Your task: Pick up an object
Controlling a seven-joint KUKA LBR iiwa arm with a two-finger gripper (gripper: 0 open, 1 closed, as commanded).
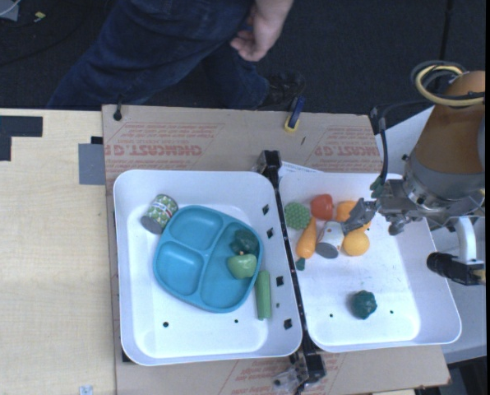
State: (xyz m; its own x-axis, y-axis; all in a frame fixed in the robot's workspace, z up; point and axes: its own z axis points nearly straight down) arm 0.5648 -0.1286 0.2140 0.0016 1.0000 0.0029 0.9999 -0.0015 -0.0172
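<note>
The right bin (426, 319) holds a cluster of toy food at its far left: a green round piece (297, 214), a red piece (321, 206), a small orange piece (344, 210), a carrot (307, 239), a white and grey piece (330, 243) and an orange ball (356, 243). A dark teal lump (363, 304) lies alone nearer the front. My gripper (362, 215) hangs over the right side of the cluster, just above the orange ball, with the grey arm and its orange band (450, 134) behind it.
The left bin (134, 319) carries a blue divided plate (179, 262) with a green pepper (242, 264) and a dark green piece (245, 241), a small can (159, 213) and a green cucumber (264, 295). A person (265, 23) stands behind the bench.
</note>
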